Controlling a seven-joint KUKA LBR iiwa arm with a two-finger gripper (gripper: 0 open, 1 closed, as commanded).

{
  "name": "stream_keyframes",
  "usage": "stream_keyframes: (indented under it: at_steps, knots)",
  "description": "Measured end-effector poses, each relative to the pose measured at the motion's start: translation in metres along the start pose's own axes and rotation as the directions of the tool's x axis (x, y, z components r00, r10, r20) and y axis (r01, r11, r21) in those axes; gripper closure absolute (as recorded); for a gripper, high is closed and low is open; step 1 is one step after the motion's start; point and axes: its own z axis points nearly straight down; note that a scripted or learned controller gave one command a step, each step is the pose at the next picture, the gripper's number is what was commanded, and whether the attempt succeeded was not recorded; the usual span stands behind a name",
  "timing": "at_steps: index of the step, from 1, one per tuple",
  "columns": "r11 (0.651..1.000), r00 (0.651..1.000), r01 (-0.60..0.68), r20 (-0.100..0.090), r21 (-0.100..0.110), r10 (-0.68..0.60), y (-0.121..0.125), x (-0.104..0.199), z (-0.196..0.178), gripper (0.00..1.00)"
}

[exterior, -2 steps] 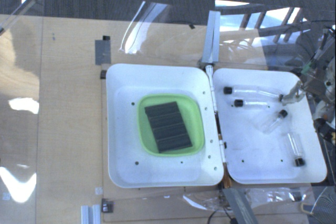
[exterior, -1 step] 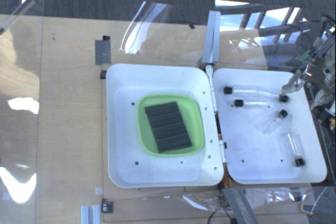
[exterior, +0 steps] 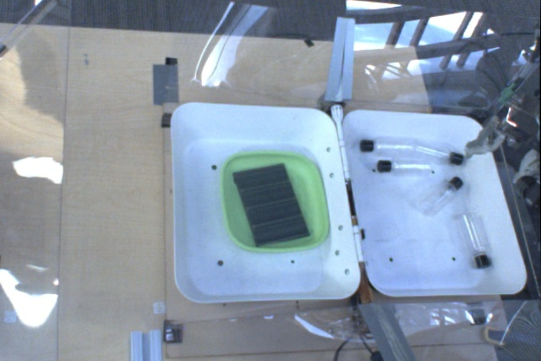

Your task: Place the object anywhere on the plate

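A lime green square plate (exterior: 316,192) sits in the left white bin (exterior: 194,182). A dark grey ridged block (exterior: 270,205) lies flat on the plate, about in its middle and turned slightly. Several clear vials with black caps lie in the right white bin (exterior: 397,266): one near the top left (exterior: 397,150), one below it (exterior: 406,167), one in the middle (exterior: 439,197), and one at the lower right (exterior: 473,237). My gripper (exterior: 486,138) shows as a thin grey shape at the right bin's upper right corner, close to a black-capped vial (exterior: 456,157). It is well away from the plate.
A grey metal strip (exterior: 341,63) stands behind the gap between the bins. A small dark bracket (exterior: 166,82) lies on the wooden bench behind the left bin. Glare and reflections cover the bench's top right. Cables hang at the right edge.
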Motion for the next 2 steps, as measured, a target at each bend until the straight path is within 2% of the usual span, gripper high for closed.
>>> stream_keyframes:
  at_steps: [1, 2]
  knots:
    - [0.999, 0.999, -0.054, 0.000, 0.000, 0.054, 0.0116, 0.0069, -0.0011, 0.00]
    - [0.992, 0.992, -0.128, 0.001, 0.000, 0.128, 0.0080, 0.0034, -0.0096, 0.00]
